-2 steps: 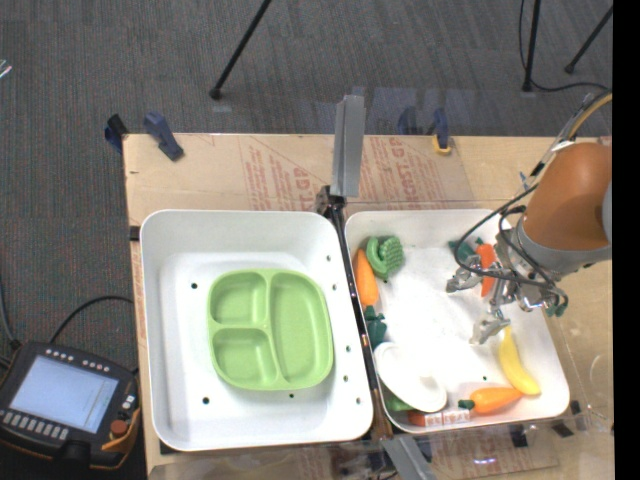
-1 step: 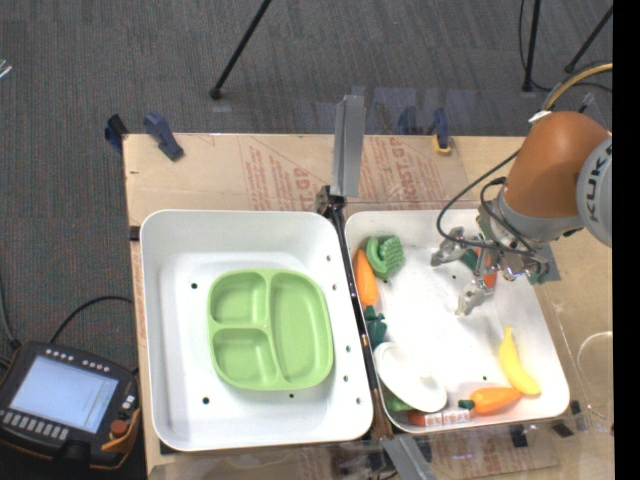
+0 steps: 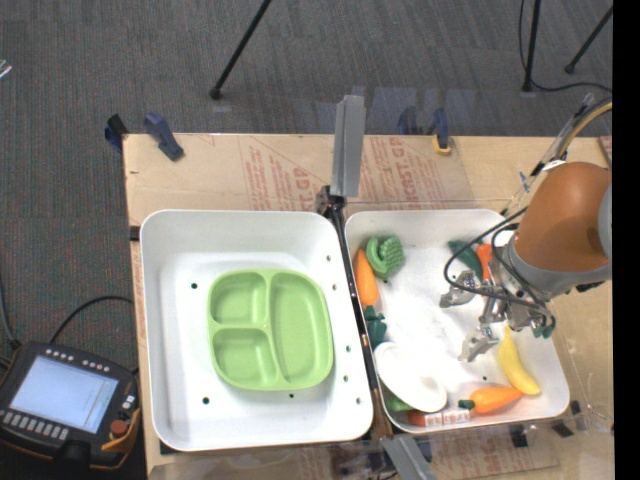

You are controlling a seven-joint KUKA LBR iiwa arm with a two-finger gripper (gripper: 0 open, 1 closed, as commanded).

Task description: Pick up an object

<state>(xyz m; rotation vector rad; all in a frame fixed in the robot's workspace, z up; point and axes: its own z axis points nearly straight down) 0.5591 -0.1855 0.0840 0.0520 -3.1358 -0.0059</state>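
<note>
My gripper hangs over the middle of the right bin, below the orange wrist band. It is open, and I see only bare white bin floor between its fingers. A yellow banana lies just right of the lower fingertip. An orange carrot lies below it near the bin's front wall. A white plate rests at the front left. Along the left wall are a second carrot and a green ribbed toy. A teal piece is partly hidden behind the arm.
The left bin holds a green divided tray. A dark green item sits by the wall between the bins. A red and white item lies at the right bin's front edge. A grey post stands behind the bins.
</note>
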